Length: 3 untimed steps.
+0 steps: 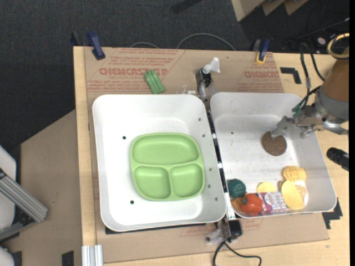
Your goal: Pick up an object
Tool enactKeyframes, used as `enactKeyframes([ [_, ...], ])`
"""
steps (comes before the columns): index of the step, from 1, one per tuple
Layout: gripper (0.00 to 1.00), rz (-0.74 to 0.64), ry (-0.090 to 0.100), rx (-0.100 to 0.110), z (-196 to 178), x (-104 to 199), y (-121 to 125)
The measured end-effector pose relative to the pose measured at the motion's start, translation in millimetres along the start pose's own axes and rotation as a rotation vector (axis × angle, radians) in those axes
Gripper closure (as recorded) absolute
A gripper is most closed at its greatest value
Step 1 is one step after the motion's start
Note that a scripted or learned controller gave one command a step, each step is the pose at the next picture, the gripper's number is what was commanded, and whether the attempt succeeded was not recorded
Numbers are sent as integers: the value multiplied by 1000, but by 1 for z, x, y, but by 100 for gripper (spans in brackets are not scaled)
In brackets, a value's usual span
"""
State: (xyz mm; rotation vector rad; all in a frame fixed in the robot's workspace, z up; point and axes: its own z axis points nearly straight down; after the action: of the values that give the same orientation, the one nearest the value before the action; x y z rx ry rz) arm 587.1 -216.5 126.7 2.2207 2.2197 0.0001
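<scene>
**Gripper low over the right bin, beside a brown disc**

The arm [337,87] came in from the right edge of the camera view, and most of it was cut off there; just its tan-orange band and a grey wrist section showed. The gripper [282,127] sat low in the right bin [244,107], its grey finger [279,127] slanting down toward a brown round disc [274,144] on the bin floor. The tip reached the disc's upper edge, but whether it touched could not be made out. A second finger was not clearly separable from the wrist hardware, so it was impossible to tell whether the fingers were spread or pressed together, and nothing was visibly pinched between them.

The other objects were crowded into the near corner of the right bin, overlapping so that their outlines were hard to read: a dark green item [236,188], a red tomato-like piece [252,204], a pink-white packet [273,201] partly hidden beneath its neighbours, a pale yellow oval piece [294,194], and a yellow ridged piece [293,174] just behind it.

The left bin [111,121] held a light green divided plate [166,165] lying flat near its middle. On the cardboard behind the bins lay a small green object [155,82], too small to identify.
</scene>
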Motion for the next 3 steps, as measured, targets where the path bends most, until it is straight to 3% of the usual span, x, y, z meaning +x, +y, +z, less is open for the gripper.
enactKeyframes([
  [1, 0, -4, -3, -3, 41, 47, -13],
  [2, 100, -1, -4, -11, 27, 44, -10],
  [3, 100, 3, -3, -3, -1, -1, -10],
])
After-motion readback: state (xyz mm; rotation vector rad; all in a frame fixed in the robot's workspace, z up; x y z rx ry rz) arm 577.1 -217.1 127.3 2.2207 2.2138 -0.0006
